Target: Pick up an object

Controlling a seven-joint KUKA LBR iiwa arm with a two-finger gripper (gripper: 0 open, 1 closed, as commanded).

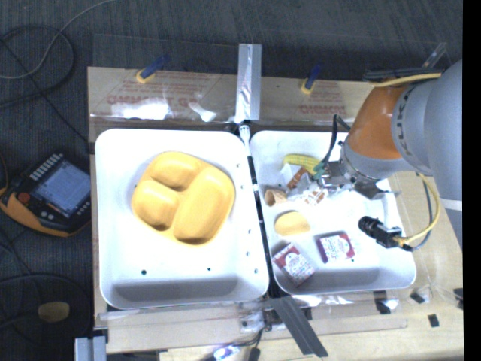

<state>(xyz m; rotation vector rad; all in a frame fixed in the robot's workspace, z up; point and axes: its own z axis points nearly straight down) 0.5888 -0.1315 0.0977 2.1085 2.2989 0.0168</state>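
Observation:
My gripper [322, 180] is down in the right bin [391, 273], near its upper middle, and the grey arm with its orange band [376, 130] reaches in from the right. Just left of the gripper lie a yellow corn-like piece [301, 160] and a small brown item [296, 177]. A small white and red object [313, 195] sits right under the gripper's tip. Further down in this bin are a tan cork-like piece [272, 195], a yellow rounded lump [291, 222] and two dark red packets [335, 247] [294, 264].
The left bin [120, 277] holds a big yellow three-lobed loaf-like object [183, 196]. A black cable plug [379, 232] hangs from the arm over the right bin's right side. A handheld pendant [52, 194] lies on the floor at left.

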